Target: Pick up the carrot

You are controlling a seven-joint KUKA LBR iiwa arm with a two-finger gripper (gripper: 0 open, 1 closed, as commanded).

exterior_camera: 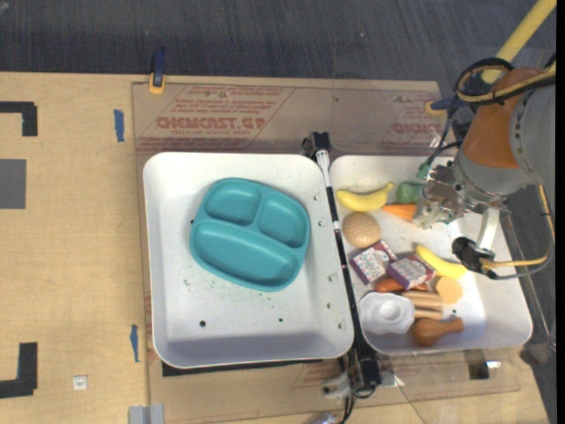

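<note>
The carrot (pixel 399 211) is a small orange piece lying in the upper part of the right bin (pixel 519 323), just below a green item (pixel 407 192) and right of a yellow banana (pixel 363 199). My gripper (pixel 432 208) hangs over the bin right beside the carrot's right end, under the grey wrist with its orange band (pixel 491 138). The gripper body hides the carrot's right tip, and I cannot make out whether it touches the carrot.
The right bin is crowded: a beige round bun (pixel 361 229), purple packets (pixel 408 272), a second yellow fruit (pixel 439 262), a white cup (pixel 385 312), and a brown drumstick (pixel 433 329). A teal divided plate (pixel 250 230) lies in the left bin (pixel 161 263).
</note>
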